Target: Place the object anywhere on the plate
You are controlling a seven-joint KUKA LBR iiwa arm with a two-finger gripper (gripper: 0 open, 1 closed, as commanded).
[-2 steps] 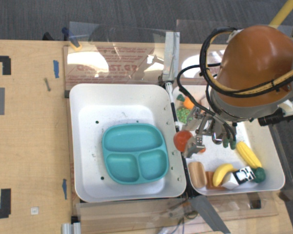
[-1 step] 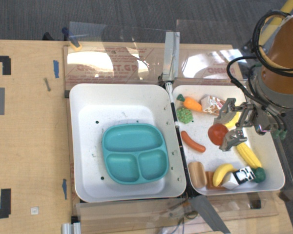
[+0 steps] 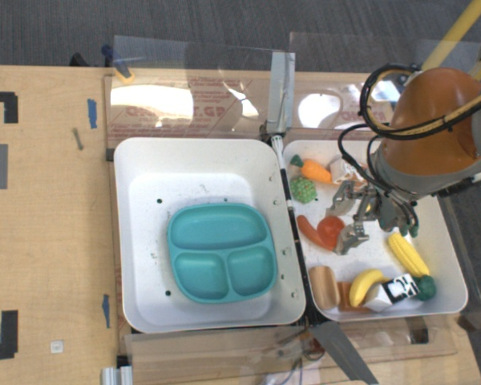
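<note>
A teal plate (image 3: 221, 250) with three compartments lies in the left bin (image 3: 144, 175). My gripper (image 3: 346, 220) hangs low over the middle of the right bin (image 3: 453, 247), under the orange wrist band. Its two metal fingers (image 3: 353, 237) stand open, with nothing between them. Just left of the fingers lie a round red toy tomato (image 3: 330, 229) and a long red chili (image 3: 308, 228), touching each other. The tomato sits right beside the lower finger; whether they touch I cannot tell.
Other toy food lies in the right bin: a carrot (image 3: 314, 170), a green bumpy piece (image 3: 304, 188), corn (image 3: 407, 253), a banana (image 3: 364, 285), a bread roll (image 3: 324, 286), a black-and-white block (image 3: 398, 289). A metal divider (image 3: 279, 103) rises between the bins at the back.
</note>
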